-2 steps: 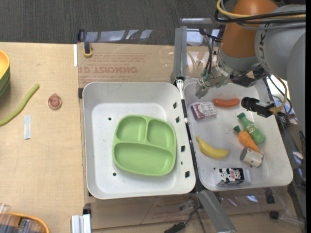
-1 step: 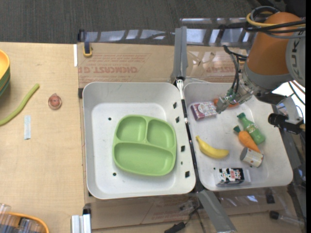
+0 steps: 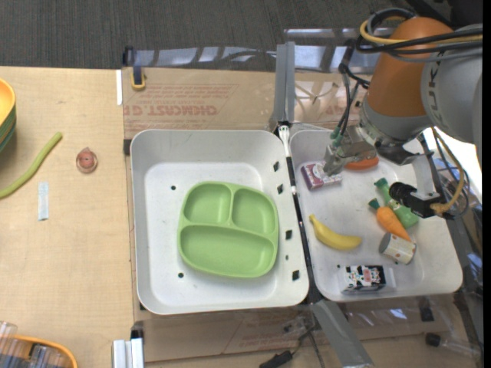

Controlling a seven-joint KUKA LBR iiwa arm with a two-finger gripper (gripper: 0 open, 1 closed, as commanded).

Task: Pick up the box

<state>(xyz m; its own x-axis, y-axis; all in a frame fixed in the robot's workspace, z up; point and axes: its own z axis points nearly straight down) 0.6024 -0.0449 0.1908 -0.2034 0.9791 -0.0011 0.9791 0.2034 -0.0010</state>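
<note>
1. Camera view: pincer (image 3: 335,164) low in right bin (image 3: 430,282), just beside the box (image 3: 314,175); cannot tell how far open, or whether it grips.
2. Box lies at the bin's upper left, near the banana (image 3: 334,234).
3. Left bin (image 3: 153,282): green tray (image 3: 228,229).

Glossy white plastic bins (image 3: 146,205), matt green plastic tray (image 3: 228,230), pale wooden bench (image 3: 61,267).
</note>
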